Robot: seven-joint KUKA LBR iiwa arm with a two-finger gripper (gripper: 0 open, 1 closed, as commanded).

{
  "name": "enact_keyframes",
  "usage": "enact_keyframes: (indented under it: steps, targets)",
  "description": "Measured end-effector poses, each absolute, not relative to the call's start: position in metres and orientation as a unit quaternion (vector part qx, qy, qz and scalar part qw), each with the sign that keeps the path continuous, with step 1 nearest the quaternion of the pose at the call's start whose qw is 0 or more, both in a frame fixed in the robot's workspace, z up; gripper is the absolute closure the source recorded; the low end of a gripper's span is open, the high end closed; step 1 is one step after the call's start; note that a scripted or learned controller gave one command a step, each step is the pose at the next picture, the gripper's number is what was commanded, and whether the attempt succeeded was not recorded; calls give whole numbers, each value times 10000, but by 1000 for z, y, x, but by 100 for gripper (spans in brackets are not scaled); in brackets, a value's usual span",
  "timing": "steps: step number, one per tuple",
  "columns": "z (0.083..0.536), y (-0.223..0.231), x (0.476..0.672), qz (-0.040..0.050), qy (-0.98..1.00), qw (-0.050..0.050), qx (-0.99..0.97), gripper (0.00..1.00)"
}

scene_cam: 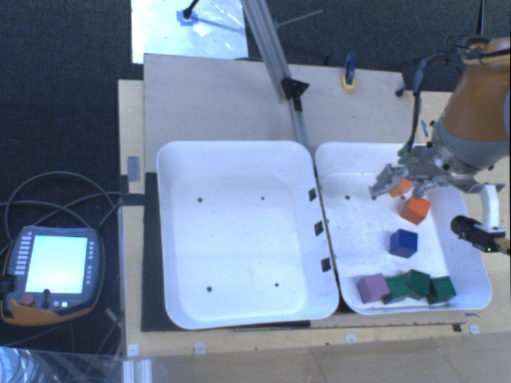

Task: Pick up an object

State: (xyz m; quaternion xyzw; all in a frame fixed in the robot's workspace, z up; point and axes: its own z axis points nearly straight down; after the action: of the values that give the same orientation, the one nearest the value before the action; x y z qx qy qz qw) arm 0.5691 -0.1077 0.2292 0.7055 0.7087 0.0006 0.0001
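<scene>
the gripper hangs over the right bin, fingers clamped on a small orange block; another orange cube lies just beside it.

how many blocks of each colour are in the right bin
orange blocks: 2
blue block: 1
purple block: 1
green blocks: 3
total: 7

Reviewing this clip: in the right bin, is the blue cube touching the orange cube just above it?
Apart. The camera view shows a strip of white bin floor between the blue cube and the orange cube.
</scene>
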Motion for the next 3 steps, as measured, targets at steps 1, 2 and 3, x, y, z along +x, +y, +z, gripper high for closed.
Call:
enact_keyframes:
  steps: [1, 2, 3]
  targets:
    - [229, -108, 569, 9, 7082, 3, 7060, 0]
    - [167, -108, 572, -13, 7077, -17, 7065, 0]
    - [116, -119, 573, -14, 7075, -13, 7067, 0]
